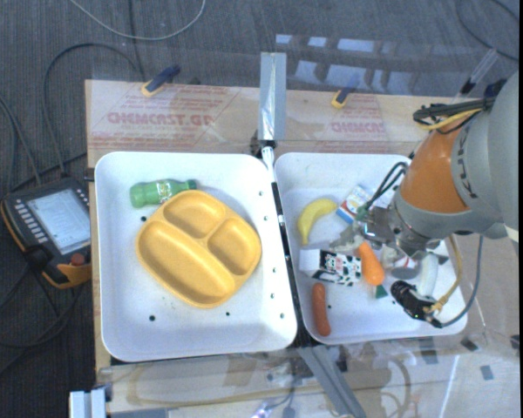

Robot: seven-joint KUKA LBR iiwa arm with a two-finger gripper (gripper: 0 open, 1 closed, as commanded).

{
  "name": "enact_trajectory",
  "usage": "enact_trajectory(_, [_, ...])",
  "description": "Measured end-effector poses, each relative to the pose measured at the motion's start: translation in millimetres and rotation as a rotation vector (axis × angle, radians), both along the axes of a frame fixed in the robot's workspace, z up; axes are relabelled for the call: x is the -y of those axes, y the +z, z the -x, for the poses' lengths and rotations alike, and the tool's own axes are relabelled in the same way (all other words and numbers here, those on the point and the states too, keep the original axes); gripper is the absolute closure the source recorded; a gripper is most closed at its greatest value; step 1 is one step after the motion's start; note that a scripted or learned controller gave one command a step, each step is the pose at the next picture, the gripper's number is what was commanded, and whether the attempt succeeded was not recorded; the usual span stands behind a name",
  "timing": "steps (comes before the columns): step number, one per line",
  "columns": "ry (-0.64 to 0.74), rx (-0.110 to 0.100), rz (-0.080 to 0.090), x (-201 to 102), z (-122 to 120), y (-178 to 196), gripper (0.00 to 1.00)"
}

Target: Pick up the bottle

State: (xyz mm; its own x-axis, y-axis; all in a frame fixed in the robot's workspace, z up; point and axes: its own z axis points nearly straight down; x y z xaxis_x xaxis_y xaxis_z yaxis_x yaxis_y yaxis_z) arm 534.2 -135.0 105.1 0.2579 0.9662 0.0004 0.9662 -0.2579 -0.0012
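Arm over the right bin, bottle lying in the left one.

Camera view: the small green plastic bottle with a paler label (160, 191) lies on its side near the far wall of the left shallow white bin (113, 320), its cap end pointing toward the divider and its near side just beside, perhaps touching, the rim of the yellow three-compartment plastic tray (200, 246) that takes up the bin's middle. The grey arm with the orange band (436, 185) hangs over the right white bin (453, 325), well apart from the bottle, so the pick looks not yet begun. Its gripper (390, 242) sits low among a yellow toy banana (312, 216), an orange toy carrot (372, 264), a black-and-white printed carton (339, 266) and a reddish toy sausage (320, 308); whether it is apart or together I cannot tell.
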Motion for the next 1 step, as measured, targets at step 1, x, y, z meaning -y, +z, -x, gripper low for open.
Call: enact_trajectory(1, [0.128,0.005,0.001,52.3,-35.1,-12.9,0.0])
